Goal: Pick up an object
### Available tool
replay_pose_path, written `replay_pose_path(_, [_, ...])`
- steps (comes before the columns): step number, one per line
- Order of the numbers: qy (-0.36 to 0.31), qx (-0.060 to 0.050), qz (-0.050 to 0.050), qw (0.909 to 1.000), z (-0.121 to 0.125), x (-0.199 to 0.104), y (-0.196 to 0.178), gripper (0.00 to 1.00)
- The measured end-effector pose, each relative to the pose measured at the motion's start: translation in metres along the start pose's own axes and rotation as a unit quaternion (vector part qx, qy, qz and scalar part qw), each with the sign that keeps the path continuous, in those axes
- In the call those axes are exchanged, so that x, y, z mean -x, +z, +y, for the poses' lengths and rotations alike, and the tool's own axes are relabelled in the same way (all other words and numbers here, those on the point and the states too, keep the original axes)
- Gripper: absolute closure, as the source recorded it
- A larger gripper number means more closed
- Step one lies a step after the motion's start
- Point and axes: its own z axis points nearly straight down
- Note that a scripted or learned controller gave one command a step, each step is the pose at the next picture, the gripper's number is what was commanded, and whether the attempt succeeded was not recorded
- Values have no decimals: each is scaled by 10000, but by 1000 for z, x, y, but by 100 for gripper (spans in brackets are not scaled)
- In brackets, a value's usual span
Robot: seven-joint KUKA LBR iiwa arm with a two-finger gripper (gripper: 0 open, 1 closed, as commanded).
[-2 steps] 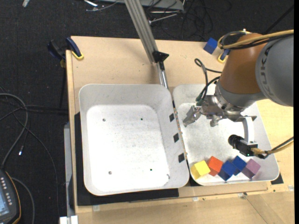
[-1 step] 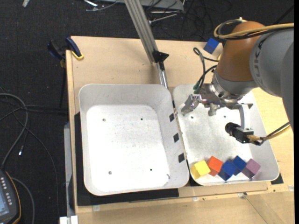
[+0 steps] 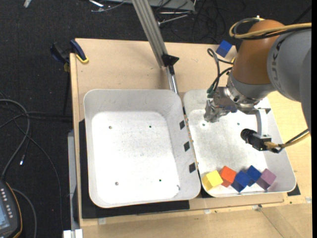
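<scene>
The arm (image 3: pixel 267 48) reaches in from the right and hangs over the right bin (image 3: pixel 218 138), with the gripper (image 3: pixel 214 114) poised above the bin's far left corner. Nothing sits between its fingers, and from this angle I cannot tell whether they are parted or closed.

Now, the targets: a row of blocks lies along the near rim of that same bin. There's the yellow block (image 3: pixel 212 179), the orange block (image 3: pixel 228 174) touching it, then the blue blocks (image 3: pixel 246 178) and the purple block (image 3: pixel 267 178) at the right end. All of them are packed close, edge to edge.

So the whole row lies toward the camera and a little to the right of the gripper, well apart from it across bare bin floor. The yellow block looks nearest. The left bin (image 3: pixel 131 143) plays no part here.
</scene>
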Motion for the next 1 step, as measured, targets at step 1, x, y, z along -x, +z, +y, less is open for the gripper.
replay_pose_path(1, [-41,-44,18,10000,-43,-63,11,100])
